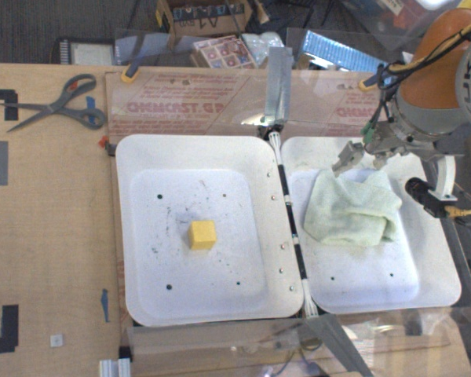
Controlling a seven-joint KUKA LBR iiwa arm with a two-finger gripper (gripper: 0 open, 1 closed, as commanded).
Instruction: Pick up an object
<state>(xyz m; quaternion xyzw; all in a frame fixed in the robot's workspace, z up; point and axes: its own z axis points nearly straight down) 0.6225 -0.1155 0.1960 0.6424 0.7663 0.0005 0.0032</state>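
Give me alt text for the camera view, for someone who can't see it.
A grey and orange robot arm reaches in from the right, its gripper over the far edge of a crumpled pale green cloth in the right white bin. A small yellow cube sits alone in the left white bin. Scissors lie on the bench, far left.

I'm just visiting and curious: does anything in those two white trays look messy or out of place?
The pale green cloth lies crumpled in a heap in the right tray. The left tray has dark specks and smudges around the yellow block. Nothing looks spilled or broken.
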